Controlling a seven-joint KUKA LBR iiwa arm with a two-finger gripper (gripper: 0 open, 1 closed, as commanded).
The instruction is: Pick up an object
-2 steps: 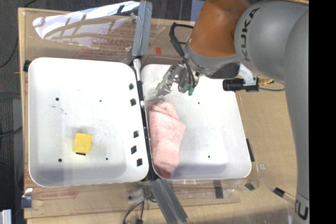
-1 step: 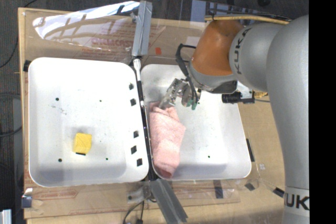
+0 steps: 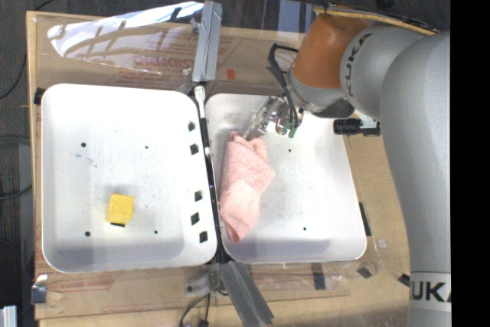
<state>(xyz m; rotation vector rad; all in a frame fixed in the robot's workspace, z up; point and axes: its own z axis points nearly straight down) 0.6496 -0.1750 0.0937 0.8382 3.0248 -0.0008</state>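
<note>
A pink cloth lies crumpled along the left side of the right bin, running from near its back to its front left corner. My gripper hangs over the back of that bin, just above and to the right of the cloth's upper end. Whether it touches the cloth is unclear. A small yellow block rests in the front left part of the left bin, far from the gripper.
The grey arm with its orange band comes in from the right and covers the bench's right side. A metal divider with clips separates the two bins. Crinkled clear plastic lies behind the left bin.
</note>
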